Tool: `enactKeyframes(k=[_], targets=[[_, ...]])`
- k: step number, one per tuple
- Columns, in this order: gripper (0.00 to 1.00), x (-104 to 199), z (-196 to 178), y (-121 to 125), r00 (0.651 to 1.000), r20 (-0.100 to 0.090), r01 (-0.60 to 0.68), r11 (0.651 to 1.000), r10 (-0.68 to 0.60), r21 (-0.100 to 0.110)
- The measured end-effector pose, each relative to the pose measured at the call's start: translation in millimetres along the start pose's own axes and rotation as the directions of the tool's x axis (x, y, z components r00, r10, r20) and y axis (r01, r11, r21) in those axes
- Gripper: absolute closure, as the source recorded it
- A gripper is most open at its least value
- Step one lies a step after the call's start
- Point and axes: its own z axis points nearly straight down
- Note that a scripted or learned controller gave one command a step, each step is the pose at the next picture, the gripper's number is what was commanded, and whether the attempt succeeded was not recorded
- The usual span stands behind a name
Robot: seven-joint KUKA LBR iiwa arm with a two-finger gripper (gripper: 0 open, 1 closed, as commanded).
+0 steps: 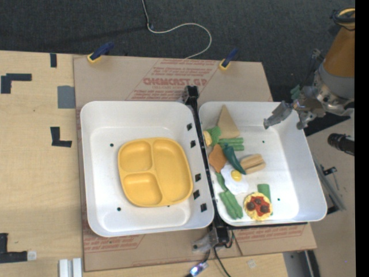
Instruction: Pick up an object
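Note:
The right bin (294,154) holds several toy foods along its left side: a tan wedge (228,123), a green leafy piece (221,137), an orange piece (216,157), a tan cylinder (252,163), a fried egg (235,181), a green pod (230,203) and a small pizza (258,205). My gripper (287,119) hangs over the bin's upper right corner, well right of the wedge and apart from all the toys. Its two grey fingers (274,119) stand spread, with nothing between them.
The left bin (98,154) carries a yellow divided plate (154,172). Both bins rest on a cardboard sheet (167,82) held by clips. A white cable (173,27) loops behind. The right half of the right bin is bare white floor.

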Motion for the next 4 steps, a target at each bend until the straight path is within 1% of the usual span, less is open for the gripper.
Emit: enactKeyframes(k=[1,2,4], targets=[[0.0,0.5,-8.5,2.4,1.0,0.003,0.003,1.0,-0.003,-0.014],[0.0,4.6,50.4,-5.9,1.0,0.002,0.004,1.0,-0.004,-0.009],[0.0,9.5,137.5,-8.0,1.0,0.003,0.005,1.0,-0.004,-0.01]])
